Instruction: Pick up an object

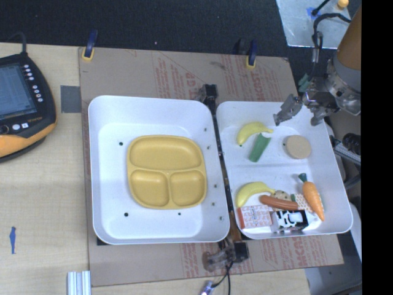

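Hovering spread wide and holding nothing, the gripper (303,110) hangs beside the cucumber (259,147), which lies slanted, top end rightward.

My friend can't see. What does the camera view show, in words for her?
A grey arm's end effector, fingers spread open, hangs above the right white bin, which holds two bananas, a carrot, a green stick and a tan disc. The left bin holds a yellow divided tray.

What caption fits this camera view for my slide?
Open gripper poised over the right bin's far edge, above toy food including a banana and carrot; yellow divided tray in the left bin.
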You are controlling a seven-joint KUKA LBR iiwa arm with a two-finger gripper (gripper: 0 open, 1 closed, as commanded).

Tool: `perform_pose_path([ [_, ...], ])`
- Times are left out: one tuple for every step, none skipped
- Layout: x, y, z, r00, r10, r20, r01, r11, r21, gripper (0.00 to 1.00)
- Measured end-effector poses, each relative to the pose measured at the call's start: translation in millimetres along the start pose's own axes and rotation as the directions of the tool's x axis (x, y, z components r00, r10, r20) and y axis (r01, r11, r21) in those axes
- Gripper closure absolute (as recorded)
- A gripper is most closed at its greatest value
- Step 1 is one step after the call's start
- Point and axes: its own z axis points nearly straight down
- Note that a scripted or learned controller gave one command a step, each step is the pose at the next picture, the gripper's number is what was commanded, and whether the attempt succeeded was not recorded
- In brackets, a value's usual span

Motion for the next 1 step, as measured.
perform_pose_path([
  [10.2, 46.9, 91.1, 1.000, -0.002, 0.002, 0.002, 1.000, 0.003, 0.00],
])
